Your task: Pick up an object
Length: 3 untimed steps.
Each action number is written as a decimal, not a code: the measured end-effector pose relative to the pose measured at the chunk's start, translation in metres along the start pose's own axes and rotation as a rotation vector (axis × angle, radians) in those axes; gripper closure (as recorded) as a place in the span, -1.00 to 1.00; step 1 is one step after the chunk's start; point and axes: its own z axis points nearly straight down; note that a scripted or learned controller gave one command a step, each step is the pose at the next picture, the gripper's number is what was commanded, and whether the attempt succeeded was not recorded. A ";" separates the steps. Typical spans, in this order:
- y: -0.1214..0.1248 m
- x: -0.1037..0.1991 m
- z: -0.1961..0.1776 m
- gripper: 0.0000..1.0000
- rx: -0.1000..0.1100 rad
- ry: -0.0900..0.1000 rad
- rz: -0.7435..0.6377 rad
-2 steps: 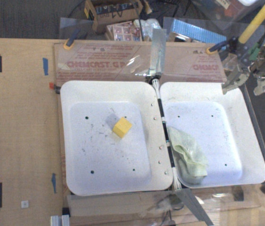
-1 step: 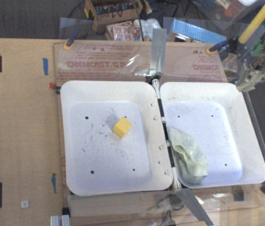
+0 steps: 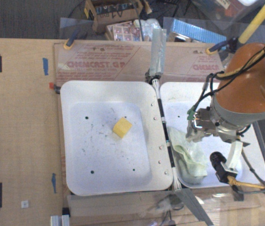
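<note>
Two white bins are sitting side by side. The gripper (image 3: 192, 134) is hanging low in the right bin (image 3: 179, 95), just over a crumpled pale-green cloth (image 3: 191, 158), though its grip cannot be told and nothing looks lifted yet. A small yellow block (image 3: 122, 127), blocky and matte, is lying in the scuffed left bin (image 3: 76, 102).

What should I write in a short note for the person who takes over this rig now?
Claw: low in the right bin, over the crumpled pale green cloth at its front left; grip cannot be judged.
Yellow block: lying near the middle of the left bin, untouched.
Done: nothing seen lifted.
Left: grasp one object and raise it.
</note>
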 end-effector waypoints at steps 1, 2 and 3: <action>0.020 0.023 0.056 1.00 0.003 0.000 0.385; 0.032 0.075 -0.028 1.00 -0.002 0.000 -0.033; 0.067 -0.025 -0.140 1.00 -0.004 -0.002 -0.228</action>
